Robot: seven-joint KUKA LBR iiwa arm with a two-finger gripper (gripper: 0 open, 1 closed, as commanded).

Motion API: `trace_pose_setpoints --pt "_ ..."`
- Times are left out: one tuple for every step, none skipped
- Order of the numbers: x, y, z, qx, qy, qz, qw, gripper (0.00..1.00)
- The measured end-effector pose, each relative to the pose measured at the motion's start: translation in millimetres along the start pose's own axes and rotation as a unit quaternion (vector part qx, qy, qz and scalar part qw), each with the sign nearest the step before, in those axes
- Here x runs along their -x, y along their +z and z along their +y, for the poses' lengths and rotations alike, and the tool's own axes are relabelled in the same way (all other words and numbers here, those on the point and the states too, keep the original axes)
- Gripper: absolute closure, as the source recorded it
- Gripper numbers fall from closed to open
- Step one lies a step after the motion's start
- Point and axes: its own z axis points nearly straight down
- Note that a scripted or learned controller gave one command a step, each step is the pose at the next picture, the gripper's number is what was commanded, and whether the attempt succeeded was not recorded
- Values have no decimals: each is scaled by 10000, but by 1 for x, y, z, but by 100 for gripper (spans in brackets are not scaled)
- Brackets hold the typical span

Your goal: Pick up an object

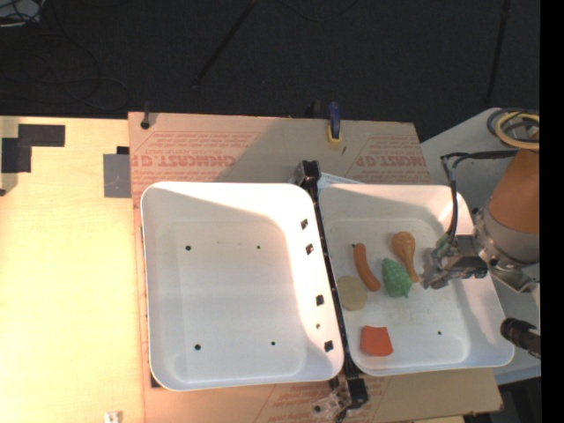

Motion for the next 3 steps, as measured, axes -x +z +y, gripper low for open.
trace_pose_setpoints --pt "1 4 -2 -45 13 6 10000 0" --pt "-49 -25 82 -11 -14 6 10000 0" --pt "-46 -33 79 -56 -8 -2 10000 100"
